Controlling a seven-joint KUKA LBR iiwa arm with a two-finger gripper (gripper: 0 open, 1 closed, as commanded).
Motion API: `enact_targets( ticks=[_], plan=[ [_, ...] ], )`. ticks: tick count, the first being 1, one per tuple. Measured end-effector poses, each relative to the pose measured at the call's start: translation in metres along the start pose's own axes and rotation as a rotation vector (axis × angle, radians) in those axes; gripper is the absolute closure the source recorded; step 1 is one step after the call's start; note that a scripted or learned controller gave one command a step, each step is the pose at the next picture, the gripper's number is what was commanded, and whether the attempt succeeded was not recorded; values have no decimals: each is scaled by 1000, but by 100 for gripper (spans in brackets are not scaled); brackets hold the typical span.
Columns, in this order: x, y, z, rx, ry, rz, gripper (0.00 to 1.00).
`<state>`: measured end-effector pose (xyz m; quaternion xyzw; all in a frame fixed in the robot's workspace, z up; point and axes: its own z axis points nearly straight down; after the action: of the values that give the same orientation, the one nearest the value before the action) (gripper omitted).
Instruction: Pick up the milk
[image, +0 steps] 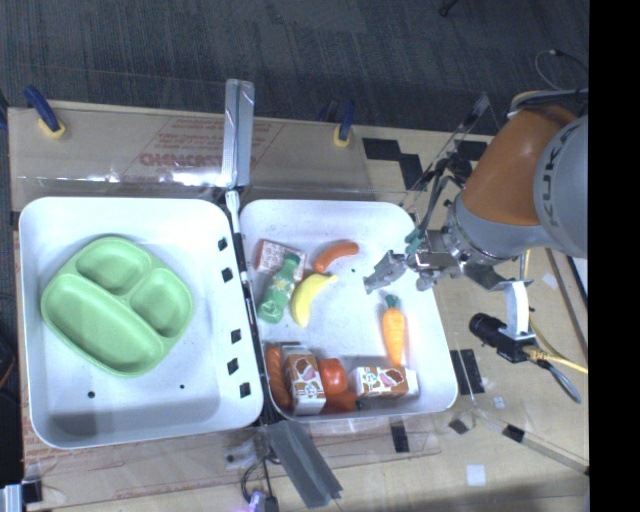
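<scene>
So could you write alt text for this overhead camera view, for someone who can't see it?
A grey robot arm's two-finger gripper hovers over the right white bin, which holds toy food: small printed cartons, a yellow banana, an orange carrot. The left white bin holds a green divided plastic tray.

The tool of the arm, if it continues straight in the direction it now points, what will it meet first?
The tool points toward the view's left and a little down. Most likely it would first meet the banana, though depth is unclear from this slanted view; if it also descends, it may touch the right bin floor before that.
</scene>
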<state>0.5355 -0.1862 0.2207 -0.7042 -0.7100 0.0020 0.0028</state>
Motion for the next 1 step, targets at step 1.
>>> enact_targets(
  ticks=[1],
  plan=[
    [-24, -31, 9, 0, 0, -80, 0]
  ],
)
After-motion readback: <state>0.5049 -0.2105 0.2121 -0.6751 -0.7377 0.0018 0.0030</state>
